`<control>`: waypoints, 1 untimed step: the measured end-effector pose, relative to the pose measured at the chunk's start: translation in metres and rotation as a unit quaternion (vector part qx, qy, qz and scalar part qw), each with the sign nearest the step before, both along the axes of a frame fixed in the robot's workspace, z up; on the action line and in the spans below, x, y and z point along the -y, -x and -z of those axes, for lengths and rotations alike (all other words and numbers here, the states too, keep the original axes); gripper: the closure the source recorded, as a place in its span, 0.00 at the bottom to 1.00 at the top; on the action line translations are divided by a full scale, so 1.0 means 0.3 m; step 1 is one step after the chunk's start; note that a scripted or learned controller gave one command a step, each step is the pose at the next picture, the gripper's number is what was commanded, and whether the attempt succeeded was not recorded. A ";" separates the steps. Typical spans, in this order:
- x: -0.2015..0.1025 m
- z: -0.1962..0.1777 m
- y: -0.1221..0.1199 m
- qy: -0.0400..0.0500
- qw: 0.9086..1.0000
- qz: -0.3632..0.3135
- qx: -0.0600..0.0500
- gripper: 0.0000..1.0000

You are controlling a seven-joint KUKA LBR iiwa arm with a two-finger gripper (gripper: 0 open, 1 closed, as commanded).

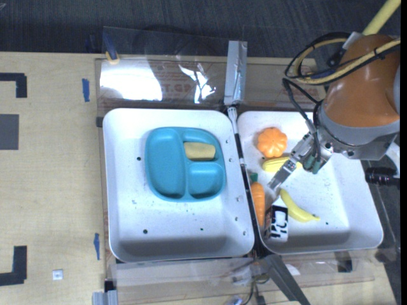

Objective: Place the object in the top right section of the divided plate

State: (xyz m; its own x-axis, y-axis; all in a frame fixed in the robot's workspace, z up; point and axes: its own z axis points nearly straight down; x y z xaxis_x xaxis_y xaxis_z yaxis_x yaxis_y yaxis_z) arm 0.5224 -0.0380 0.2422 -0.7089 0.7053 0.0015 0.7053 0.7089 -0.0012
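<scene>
A blue divided plate (170,164) lies in the left bin (127,227). A yellow, bread-like piece (200,150) rests in the plate's top right section. My gripper (286,170) hangs over the right bin (356,224), far from the plate, just above a small yellow item (271,164). The view shows nothing held in it.
The right bin also holds an orange pumpkin-like toy (271,141), a banana (297,210), a carrot (258,202) against the left wall and a black-and-white item (278,222). The arm's orange band (362,88) overhangs the bin's far right corner.
</scene>
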 end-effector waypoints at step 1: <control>-0.003 -0.039 -0.006 0.000 1.000 -0.001 0.004 1.00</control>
State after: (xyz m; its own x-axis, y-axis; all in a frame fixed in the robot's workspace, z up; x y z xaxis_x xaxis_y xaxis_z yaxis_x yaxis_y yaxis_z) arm 0.5243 -0.0371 0.2540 -0.7098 0.7044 -0.0040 0.7044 0.7098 0.0042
